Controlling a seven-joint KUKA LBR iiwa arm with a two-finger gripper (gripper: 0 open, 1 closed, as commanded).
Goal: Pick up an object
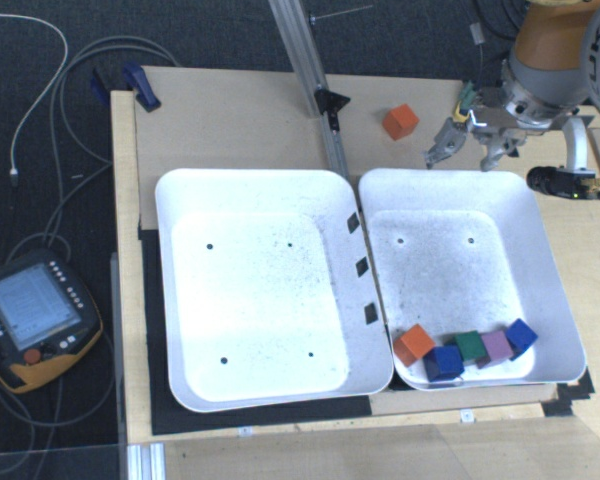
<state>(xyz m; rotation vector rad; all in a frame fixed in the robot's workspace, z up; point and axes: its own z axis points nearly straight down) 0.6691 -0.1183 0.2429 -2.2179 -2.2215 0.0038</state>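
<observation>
Gripper [468, 151], fingers spread and bare, above right bin's [540, 223] far rim; blocks [467, 348] clustered low, near edge.

Arm [555, 43] at upper right, wrist pointing down; jaws spread apart, holding nothing.

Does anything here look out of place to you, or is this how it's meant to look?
One thing stands out: an orange block sits alone on the bare bench, outside both bins, behind the right bin. The other blocks huddle along that bin's near edge. The gripper hangs close to the stray.
</observation>
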